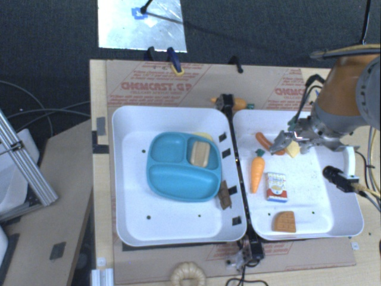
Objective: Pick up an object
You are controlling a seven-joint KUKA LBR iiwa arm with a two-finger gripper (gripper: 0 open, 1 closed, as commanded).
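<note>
camera view: board [156, 86] printed "chemcast gp"; hand [284, 143] over the right bin [348, 219], grip state unclear.

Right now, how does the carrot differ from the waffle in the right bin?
The carrot is long, tapered and orange with a green top; the waffle is short, squarish and brown. The carrot lies near the divider, close to the gripper; the waffle lies near the front edge, farther away. Both lie flat in the right bin.

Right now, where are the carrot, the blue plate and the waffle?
carrot [256, 173], camera view, middle of its orange body
blue plate [178, 180], camera view, bare big compartment
waffle [284, 221], camera view, its middle
</note>
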